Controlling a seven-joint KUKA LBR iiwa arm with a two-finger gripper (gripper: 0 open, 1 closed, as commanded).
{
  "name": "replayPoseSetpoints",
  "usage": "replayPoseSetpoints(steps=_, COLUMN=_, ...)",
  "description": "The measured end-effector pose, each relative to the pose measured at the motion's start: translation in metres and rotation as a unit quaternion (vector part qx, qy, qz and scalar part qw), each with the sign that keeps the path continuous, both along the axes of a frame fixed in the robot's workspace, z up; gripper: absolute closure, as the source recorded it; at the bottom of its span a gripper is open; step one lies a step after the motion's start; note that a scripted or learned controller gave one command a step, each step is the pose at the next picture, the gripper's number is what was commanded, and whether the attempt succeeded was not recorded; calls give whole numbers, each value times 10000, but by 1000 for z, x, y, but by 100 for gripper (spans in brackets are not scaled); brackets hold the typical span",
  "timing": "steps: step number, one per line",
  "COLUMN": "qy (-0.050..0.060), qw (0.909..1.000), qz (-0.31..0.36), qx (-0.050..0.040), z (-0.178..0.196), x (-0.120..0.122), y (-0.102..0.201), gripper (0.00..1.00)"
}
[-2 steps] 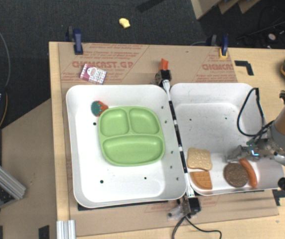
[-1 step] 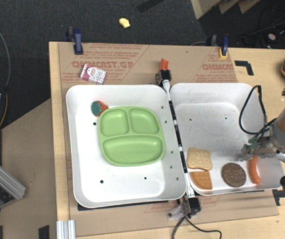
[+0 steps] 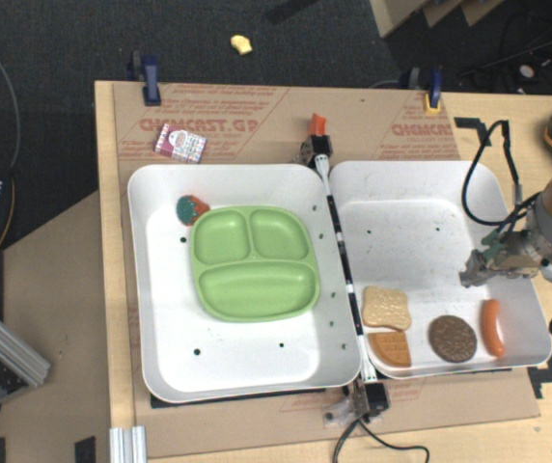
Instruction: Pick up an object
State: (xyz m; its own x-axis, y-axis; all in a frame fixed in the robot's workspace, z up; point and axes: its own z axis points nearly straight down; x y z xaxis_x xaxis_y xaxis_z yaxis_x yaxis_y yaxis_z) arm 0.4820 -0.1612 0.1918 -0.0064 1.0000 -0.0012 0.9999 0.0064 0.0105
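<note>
In the right bin [image 3: 401, 186] several food items lie along the front edge: a pale cracker-like slice [image 3: 386, 307], an orange-brown biscuit [image 3: 391, 347], a round brown patty [image 3: 452, 338] and an orange sausage [image 3: 493, 327]. The gripper [image 3: 481, 267] hangs at the bin's right side, just above and left of the sausage, with nothing visible between its fingers. In the left bin [image 3: 160, 336] sits a green divided plate [image 3: 254, 262], with a small red and teal object [image 3: 192, 208] at its upper left.
A black cable [image 3: 481, 177] loops over the right bin's far corner toward the arm. A clamp and black hinge strip [image 3: 334, 239] run between the bins. A small pink packet [image 3: 179, 143] lies on the cardboard behind the left bin.
</note>
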Motion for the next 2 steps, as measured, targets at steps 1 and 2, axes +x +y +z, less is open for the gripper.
replayPoseSetpoints(steps=1, qy=47, qw=10000, qz=-28, qx=3, z=-6, x=-2, y=-3, gripper=0)
replayPoseSetpoints(steps=2, qy=29, qw=10000, qz=-38, qx=-13, z=16, x=9, y=-28, gripper=0)
